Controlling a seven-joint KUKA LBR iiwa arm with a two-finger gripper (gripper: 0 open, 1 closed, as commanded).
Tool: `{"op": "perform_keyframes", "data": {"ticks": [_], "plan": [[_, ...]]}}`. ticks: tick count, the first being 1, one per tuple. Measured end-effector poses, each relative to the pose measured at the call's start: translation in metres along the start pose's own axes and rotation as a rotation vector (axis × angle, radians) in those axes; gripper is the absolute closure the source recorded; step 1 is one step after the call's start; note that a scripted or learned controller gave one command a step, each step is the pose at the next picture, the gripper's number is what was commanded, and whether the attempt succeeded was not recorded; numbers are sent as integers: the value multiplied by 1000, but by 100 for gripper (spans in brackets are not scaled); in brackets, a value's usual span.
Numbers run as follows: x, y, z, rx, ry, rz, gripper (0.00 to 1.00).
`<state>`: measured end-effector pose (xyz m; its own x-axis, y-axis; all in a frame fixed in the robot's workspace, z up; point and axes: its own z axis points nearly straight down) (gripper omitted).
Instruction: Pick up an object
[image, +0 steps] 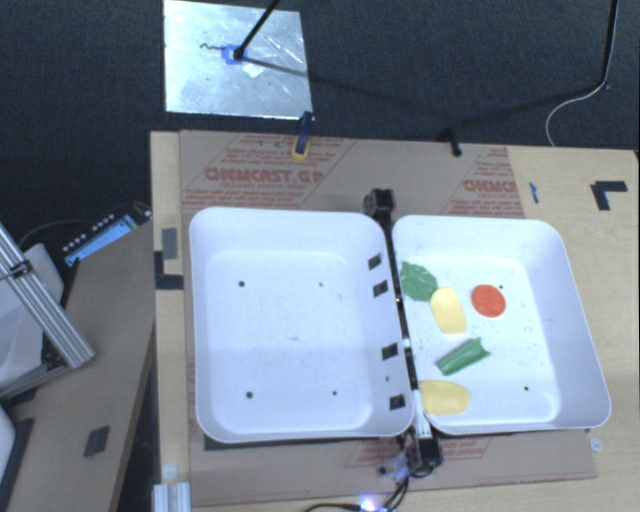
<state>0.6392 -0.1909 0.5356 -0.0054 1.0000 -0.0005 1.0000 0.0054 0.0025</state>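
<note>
Two white bins sit side by side on the bench: the left bin (290, 330) and the right bin (560, 330), which carries all the loose pieces. Counted, there are five: one red disc (488, 300) near the bin's middle, toward its far edge; two yellow pieces, one (448, 310) just beside the disc and one (443, 397) at the near left corner; and two green pieces, a darker leaf (418, 280) by the left wall and a green pod (461, 356) between the two yellow ones.

As for the gripper, I cannot tell whether its fingers are apart or together, and nothing is lifted yet, so the step in hand is choosing a target and coming down on it.

The red disc looks the best choice, since it stands apart from the walls, though the upper yellow piece lies close on one side. The leaf and the lower yellow piece lie close to the left wall, where a finger would likely strike the rim. A straight descent, centred, with the fingers spanning the narrow side, should serve best.
</note>
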Motion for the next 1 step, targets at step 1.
{"op": "perform_keyframes", "data": {"ticks": [1], "plan": [[-16, 30, 43, 1, -1, 4, 100]]}}
